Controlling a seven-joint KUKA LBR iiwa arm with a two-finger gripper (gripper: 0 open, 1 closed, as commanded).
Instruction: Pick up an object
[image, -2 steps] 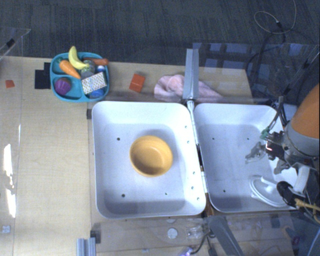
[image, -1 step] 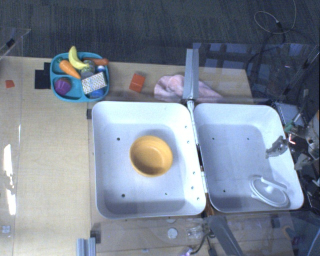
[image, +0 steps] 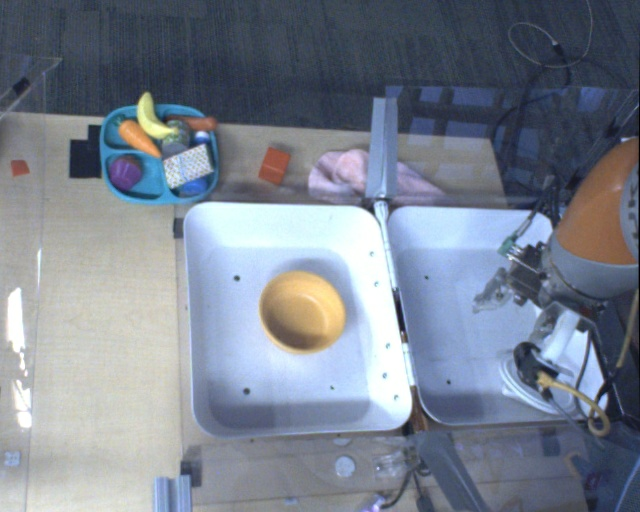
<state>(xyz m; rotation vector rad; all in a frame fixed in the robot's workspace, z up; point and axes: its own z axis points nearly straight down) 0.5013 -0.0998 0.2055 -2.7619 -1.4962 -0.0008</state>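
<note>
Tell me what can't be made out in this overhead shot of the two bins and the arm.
- Gripper in the camera view: small and blurred over the right bin; open or shut can't be told.
- Arm: cut off by the right edge.
- Blue tray items: the banana and carrot read; the rest are too small to name.
- Pink cloth: partly hidden by the grey post.
- Yellow bowl in the left bin: nothing seen inside.

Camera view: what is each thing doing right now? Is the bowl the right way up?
Yellow bowl: upright, in the left bin.
Hand: over the right bin, holding nothing I can see.
Pink cloth: crumpled behind the bins.
Blue tray: full of toy food.
</note>
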